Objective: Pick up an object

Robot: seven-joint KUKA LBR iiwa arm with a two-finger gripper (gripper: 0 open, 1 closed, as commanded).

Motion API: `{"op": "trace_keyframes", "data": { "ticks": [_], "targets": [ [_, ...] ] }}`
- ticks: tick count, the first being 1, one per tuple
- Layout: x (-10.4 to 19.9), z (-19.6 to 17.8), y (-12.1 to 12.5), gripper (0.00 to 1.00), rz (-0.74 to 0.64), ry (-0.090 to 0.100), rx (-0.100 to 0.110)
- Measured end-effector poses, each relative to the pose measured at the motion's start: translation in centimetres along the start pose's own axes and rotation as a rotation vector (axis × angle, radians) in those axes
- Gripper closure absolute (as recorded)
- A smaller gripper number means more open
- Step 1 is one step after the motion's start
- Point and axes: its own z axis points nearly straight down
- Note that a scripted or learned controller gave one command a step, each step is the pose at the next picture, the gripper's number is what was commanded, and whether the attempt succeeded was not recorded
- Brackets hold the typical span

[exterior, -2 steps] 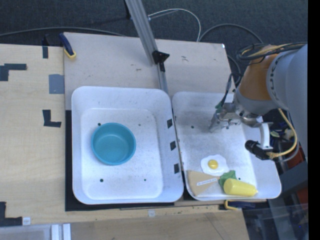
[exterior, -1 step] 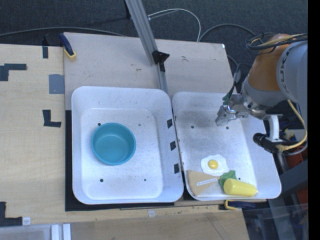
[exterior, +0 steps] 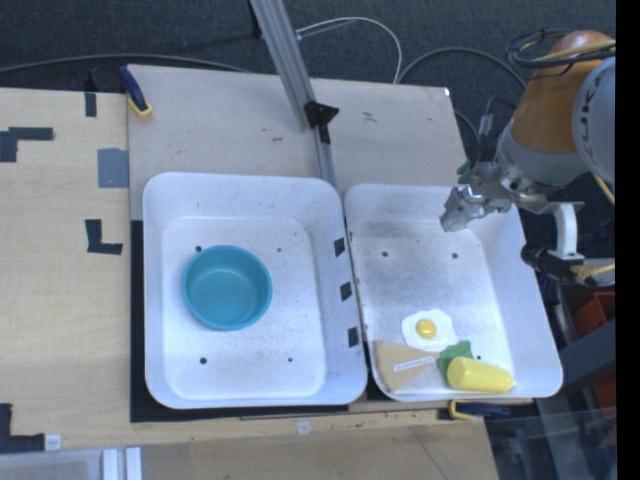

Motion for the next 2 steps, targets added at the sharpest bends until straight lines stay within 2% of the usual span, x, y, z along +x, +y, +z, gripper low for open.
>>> {"op": "trace_keyframes", "data": {
  "ticks": [1, 2],
  "targets": [
    [0.3, -5.6, 1.1, 1.00, 0.000, 0.000, -0.001],
    [6.0, -5.9, 0.9, 1.00, -0.004, 0.002, 0.006]
  ]
}}
